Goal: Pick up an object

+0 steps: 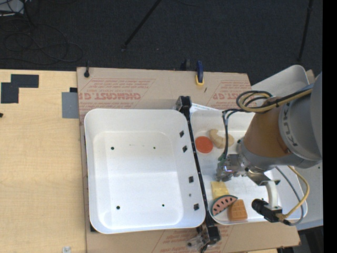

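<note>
A grey KUKA arm [295, 125] with an orange band [266, 136] above its wrist reaches in from the right over the right-hand white bin [295, 220], its gripper [227, 168] lowered among a scatter of small toy foods. The jaws are too dark and too small to read against the wrist hardware, so whether they are spread or pressed together cannot be told, and nothing can be seen pinched between them.

Just below the gripper lies a yellow block [219, 188], near or touching it (the view does not settle which). Nearer the front of the same bin sit a watermelon slice [224, 204], red with a green rind, and beside it on the right an orange chunk [238, 211], the two touching or nearly so. Farther back, a red-orange disc [204, 145] lies close to the black divider [190, 157] between the bins, with a pale beige piece [219, 138] just beside it on the right.

The left-hand white bin [95, 141] sits alongside, both bins resting on a cardboard sheet [131, 91] printed with red lettering, laid on a light wooden surface [37, 167]. Black and yellow cables [253, 100] loop from the arm above the wrist.
</note>
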`<state>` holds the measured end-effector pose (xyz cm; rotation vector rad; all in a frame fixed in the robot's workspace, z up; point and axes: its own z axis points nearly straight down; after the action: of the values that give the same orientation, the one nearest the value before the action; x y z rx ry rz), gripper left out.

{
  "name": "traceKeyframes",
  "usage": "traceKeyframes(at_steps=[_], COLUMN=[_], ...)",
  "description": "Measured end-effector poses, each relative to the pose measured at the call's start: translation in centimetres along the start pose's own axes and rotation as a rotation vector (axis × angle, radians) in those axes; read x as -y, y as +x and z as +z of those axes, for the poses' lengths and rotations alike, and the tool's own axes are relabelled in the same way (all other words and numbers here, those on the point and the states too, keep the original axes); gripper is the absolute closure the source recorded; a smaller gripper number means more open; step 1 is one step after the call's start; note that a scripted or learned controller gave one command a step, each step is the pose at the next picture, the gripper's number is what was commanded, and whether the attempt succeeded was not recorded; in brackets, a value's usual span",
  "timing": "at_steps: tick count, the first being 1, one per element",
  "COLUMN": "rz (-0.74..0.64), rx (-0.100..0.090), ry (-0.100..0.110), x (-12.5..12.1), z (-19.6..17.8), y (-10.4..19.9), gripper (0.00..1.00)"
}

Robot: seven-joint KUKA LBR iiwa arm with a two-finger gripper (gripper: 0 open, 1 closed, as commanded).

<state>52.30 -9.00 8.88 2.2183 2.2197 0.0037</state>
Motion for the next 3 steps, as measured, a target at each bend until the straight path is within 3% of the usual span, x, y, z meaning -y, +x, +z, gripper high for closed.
traceKeyframes(at_steps=[1, 2, 3], rz=[-0.003, 0.0, 0.003], rx=[0.001, 0.0, -0.002], ry=[-0.003, -0.001, 0.011], x=[-11.3, -12.3, -2.6], z=[0.1, -6.8, 0.4], y=[-0.6, -1.1, 0.1], gripper=[1.0, 1.0, 1.0])
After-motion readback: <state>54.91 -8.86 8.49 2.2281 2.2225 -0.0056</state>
